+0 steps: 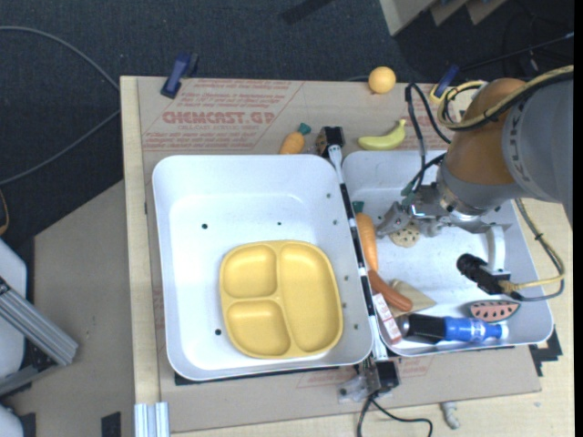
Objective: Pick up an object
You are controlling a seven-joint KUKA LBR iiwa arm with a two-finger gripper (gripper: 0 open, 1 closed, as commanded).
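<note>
Orange and slim, a toy carrot (365,237) lies along the left wall of the right bin (533,271), close to my gripper (401,223), which hangs low over the bin's middle. Just beside my tool sits a small speckled cookie (405,237); whether I am touching it, I cannot tell, and I cannot tell whether my tool is spread or pressed together, as my own wrist covers it. Nothing can be seen between its tips. Further toward the bin's near edge lie a blue-and-black marker (451,329), a watermelon slice (494,309) and a hot dog (393,293) beside a tan wedge (412,292). My grey arm (510,153), with its orange band, reaches in from the right. In the left bin (182,198) rests a yellow divided plate (281,297), near the front. On the bench behind the bins lie a yellow banana (383,137), an orange ball (382,80), a small orange toy (292,142) and a blue clamp (177,75).
</note>
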